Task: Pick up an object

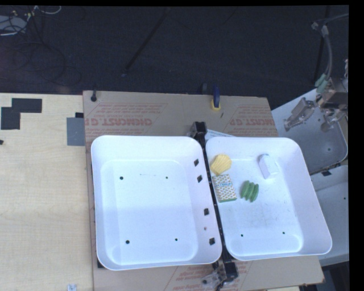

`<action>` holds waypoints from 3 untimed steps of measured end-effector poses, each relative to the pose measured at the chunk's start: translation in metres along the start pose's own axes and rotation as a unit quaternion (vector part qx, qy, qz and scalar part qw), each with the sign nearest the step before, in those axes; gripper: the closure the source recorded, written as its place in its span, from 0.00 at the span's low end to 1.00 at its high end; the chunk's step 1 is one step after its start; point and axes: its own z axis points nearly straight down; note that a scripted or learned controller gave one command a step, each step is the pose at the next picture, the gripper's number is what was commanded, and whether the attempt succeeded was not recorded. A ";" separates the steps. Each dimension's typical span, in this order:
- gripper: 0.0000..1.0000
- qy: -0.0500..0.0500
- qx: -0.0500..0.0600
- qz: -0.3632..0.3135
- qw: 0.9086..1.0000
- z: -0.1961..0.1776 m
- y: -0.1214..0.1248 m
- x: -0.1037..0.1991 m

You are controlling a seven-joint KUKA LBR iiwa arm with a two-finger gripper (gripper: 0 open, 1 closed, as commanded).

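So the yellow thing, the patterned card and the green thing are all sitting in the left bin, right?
Not quite. The camera view shows the yellow thing, the patterned card and the green thing all sitting in the right bin, not the left.

The metal parts (327,105) at the far right are cut by the frame's edge, so I cannot make out what they are, nor find any fingers among them. The white block (265,165) in the right bin (307,170) nearly melts into the bin floor; its outline is faint. The print on the small box (224,187) is too fine to read. The clamp (219,278) at the near edge runs off the bottom. The cables (34,17) in the dark top left are hardly traceable.
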 end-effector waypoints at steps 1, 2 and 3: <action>0.00 0.001 0.007 0.003 1.000 -0.065 -0.048 -0.031; 1.00 0.001 0.011 0.000 1.000 -0.071 -0.045 -0.029; 1.00 0.003 0.014 -0.002 1.000 -0.006 -0.061 0.049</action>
